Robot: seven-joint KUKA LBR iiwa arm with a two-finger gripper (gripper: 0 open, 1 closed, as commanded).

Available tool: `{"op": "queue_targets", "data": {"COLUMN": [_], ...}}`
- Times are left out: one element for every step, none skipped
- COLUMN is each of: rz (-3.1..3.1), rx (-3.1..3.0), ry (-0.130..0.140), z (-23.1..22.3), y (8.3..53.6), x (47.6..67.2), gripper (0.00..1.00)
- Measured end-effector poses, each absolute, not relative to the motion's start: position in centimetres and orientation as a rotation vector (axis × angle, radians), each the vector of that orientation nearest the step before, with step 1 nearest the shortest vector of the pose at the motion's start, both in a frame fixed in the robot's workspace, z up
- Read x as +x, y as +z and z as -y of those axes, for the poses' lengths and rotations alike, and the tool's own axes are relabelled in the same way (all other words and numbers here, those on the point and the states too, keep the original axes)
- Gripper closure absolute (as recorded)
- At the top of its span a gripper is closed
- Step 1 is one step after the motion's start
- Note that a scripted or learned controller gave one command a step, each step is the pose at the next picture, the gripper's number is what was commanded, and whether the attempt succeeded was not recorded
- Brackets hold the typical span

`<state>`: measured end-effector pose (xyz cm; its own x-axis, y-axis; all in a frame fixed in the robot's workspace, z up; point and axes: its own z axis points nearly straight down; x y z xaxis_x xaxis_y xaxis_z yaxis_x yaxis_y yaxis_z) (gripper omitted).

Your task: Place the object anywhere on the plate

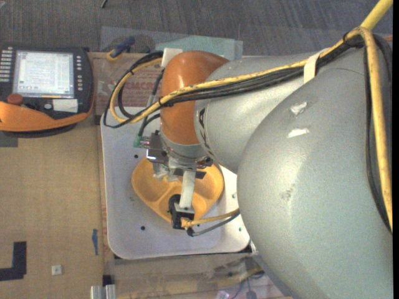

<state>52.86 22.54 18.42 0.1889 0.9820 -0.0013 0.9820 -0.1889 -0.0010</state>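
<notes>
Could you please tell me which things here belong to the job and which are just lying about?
For the job:
plate, in the white bin
gripper, above the plate

Lying about:
pendant, left of the bin
blue-handled tool
black L-shaped piece

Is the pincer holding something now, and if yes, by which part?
It cannot be told: the arm covers the pincer, which is above the yellow plate.
</notes>
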Motion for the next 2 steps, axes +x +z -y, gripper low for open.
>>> {"op": "queue_targets", "data": {"rz": [-2.002,-1.154], "rx": [2.422,2.922], "ry": [-0.003,-0.004], "z": [-22.6,-18.0], "y": [18.4,26.9], "x": [52.8,51.7], "gripper": [0.0,0.0]}}
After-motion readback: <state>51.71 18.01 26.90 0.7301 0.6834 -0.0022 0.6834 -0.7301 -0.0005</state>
